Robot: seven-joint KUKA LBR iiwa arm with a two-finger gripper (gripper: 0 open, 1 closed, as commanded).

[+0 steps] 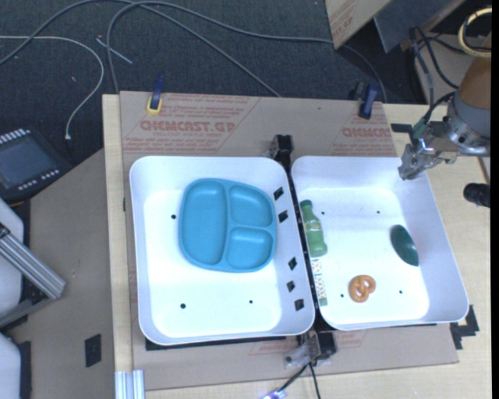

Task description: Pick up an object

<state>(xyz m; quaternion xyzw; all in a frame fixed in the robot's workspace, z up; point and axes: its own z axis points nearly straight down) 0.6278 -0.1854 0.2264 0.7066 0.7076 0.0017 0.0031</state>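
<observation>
In the right bin [343, 175] lie a green bottle [314, 232] along the left wall, a dark green oval object [405, 244] near the right wall, and a small orange pretzel [361, 287] toward the front. My gripper [411, 167] hangs over the bin's back right corner, above and behind the dark green object, with nothing visible between its fingers. The left bin [156, 187] holds a blue divided plate [228, 224].
A black divider with clips runs between the two bins [290, 234]. Blue clamps [156, 100] hold the cardboard base at the back. Cables lie on the floor behind the bench, and a cardboard box [351, 19] stands at the back right.
</observation>
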